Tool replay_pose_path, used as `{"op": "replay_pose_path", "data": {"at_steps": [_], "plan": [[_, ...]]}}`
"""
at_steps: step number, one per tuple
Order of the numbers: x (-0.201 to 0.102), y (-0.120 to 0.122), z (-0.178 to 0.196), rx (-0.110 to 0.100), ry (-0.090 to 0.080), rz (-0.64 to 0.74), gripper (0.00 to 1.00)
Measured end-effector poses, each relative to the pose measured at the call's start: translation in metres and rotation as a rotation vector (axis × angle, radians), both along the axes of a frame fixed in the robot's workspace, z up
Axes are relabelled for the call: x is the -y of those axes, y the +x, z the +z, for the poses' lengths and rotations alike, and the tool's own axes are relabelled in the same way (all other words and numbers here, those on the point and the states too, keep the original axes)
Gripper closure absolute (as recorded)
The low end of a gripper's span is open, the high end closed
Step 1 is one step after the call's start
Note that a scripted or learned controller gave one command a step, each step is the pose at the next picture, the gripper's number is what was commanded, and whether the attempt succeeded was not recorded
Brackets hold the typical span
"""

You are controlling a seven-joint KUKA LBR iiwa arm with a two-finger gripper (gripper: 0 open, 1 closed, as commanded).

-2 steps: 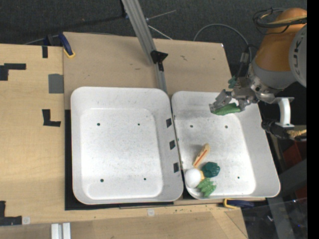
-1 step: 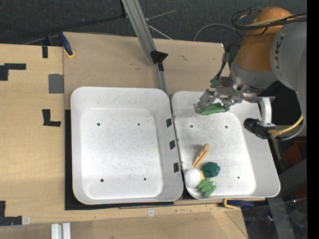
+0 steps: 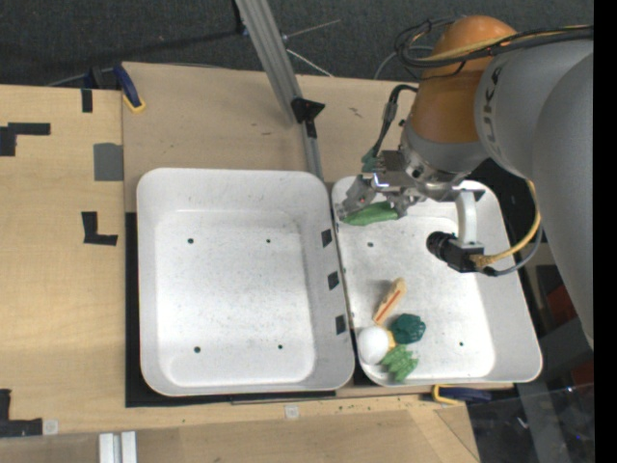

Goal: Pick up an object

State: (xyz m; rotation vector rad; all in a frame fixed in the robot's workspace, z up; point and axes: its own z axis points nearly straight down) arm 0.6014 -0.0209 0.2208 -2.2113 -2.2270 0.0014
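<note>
My gripper (image 3: 370, 199) hangs over the far left corner of the right bin (image 3: 482, 355). A flat, elongated green object (image 3: 372, 214) sits between its fingertips, and the fingers are shut on it. At the near left of the same bin lie an orange stick (image 3: 388, 299), a dark green lump (image 3: 408, 329), a white ball (image 3: 372, 341) and a light green leafy piece (image 3: 399, 362), all close together.
The left bin (image 3: 231, 278) sits beside the right one, with a black-clipped divider (image 3: 333, 278) between them. A grey metal pole (image 3: 280, 66) slants down to the bins' far edge. A black cable fitting (image 3: 455, 249) hangs off the wrist over the right bin.
</note>
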Motion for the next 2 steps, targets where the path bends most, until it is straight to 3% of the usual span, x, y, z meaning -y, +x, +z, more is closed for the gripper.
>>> {"op": "replay_pose_path", "data": {"at_steps": [2], "plan": [[-0.107, 0.021, 0.015, 0.002, 0.0, 0.0, 1.0]]}}
